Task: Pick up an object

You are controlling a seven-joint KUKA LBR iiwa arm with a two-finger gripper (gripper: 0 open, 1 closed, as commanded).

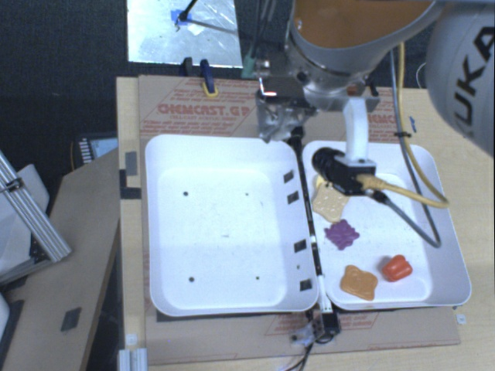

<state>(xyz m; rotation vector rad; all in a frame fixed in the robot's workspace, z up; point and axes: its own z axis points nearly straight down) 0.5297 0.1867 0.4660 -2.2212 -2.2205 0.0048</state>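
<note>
Tan cracker [329, 202], long axis slanting up-right

Two bins are placed side by side on the bench [93, 207], touching along their inner walls. In the right bin [452, 273], four objects are found: a flat cracker-like piece [329, 202] toward the back, a small ridged piece [341, 234] just before it, then a bread-like piece [359, 282] at the front, with a pepper-like piece [397, 267] to its right. The gripper [280, 127] is positioned over the back wall of the left bin [224, 230], near the divide.
</note>
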